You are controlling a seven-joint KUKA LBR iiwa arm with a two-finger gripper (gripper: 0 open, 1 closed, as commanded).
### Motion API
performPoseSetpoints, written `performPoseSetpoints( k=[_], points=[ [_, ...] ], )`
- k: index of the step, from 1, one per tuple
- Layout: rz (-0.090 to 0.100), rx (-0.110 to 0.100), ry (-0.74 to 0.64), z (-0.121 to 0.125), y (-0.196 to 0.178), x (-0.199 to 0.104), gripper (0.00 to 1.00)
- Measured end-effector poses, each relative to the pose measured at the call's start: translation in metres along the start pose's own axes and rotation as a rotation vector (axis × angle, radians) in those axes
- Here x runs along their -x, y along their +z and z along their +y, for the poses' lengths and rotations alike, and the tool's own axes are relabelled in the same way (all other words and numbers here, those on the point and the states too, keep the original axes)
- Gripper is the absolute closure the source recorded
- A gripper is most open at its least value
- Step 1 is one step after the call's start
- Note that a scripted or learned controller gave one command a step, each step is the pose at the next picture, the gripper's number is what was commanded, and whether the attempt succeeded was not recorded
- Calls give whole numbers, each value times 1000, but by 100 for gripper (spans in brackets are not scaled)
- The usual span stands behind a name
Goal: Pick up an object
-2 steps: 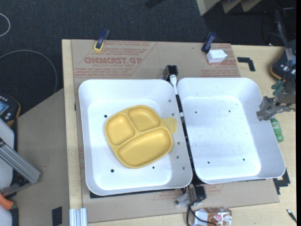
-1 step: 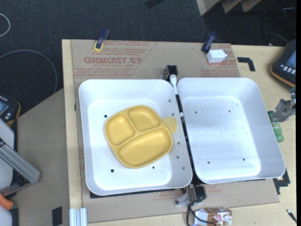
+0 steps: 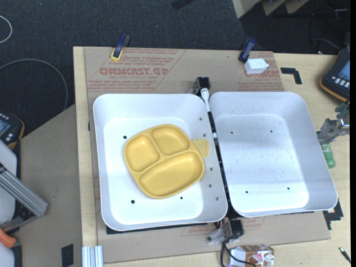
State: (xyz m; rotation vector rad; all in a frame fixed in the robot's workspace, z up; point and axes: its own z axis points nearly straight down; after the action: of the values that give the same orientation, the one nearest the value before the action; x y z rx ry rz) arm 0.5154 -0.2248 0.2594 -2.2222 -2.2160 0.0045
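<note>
A yellow divided plate [image 3: 163, 160] with three compartments lies flat in the left white bin [image 3: 111, 204], a little left of the bin's middle. A small flat yellow piece [image 3: 201, 147] pokes out from under the plate's right edge, close to the wall between the bins. The right white bin [image 3: 267, 204] shows its speckled floor.
A metal and green clamp-like piece [image 3: 330, 141] sits at the right bin's right rim. A white block [image 3: 256, 66] and blue clips [image 3: 119, 46] lie on the cardboard behind the bins. A black fitting [image 3: 202, 85] and cables [image 3: 231, 243] mark the seam.
</note>
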Motion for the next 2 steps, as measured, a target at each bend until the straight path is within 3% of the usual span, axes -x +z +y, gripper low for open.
performPoseSetpoints(
  k=[1, 2],
  points=[
    [-2, 8, -3, 0, -15, -2, 100],
    [1, 1, -1, -38, -2, -1, 100]
  ],
)
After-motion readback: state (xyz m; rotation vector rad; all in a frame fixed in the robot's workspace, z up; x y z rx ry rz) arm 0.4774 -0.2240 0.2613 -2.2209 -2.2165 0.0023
